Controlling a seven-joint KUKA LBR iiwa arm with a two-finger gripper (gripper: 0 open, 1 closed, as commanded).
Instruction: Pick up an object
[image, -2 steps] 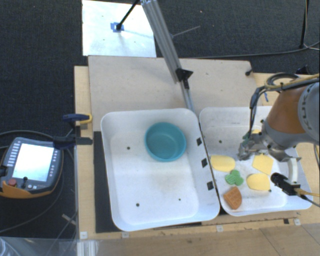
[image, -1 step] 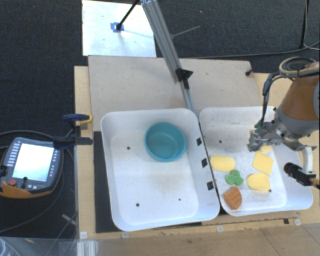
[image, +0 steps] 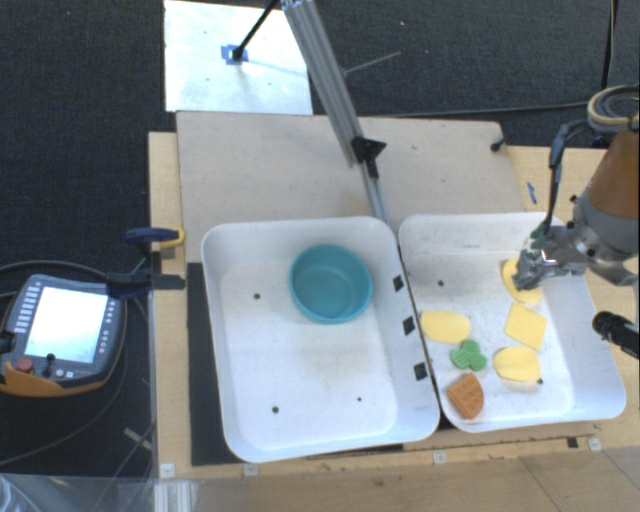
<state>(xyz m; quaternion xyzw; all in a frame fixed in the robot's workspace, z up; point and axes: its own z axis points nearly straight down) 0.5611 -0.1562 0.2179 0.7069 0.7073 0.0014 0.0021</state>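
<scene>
My gripper (image: 531, 267) hangs low over the far right part of the right bin (image: 590, 395), directly above a pale yellow piece (image: 517, 283) that it partly hides. Nearer the front lie a yellow square slab (image: 526, 326), a yellow oval (image: 445, 326), a rounded yellow lump (image: 517, 364), a small green piece (image: 467, 355) and an orange-brown waffle-like piece (image: 465, 396). Whether the gripper touches the pale yellow piece cannot be made out.
A blue bowl (image: 330, 283) stands in the far half of the left bin (image: 250, 400). A slanted metal pole (image: 335, 90) crosses above the bench at the back. A control pendant (image: 60, 330) lies off the bench to the left.
</scene>
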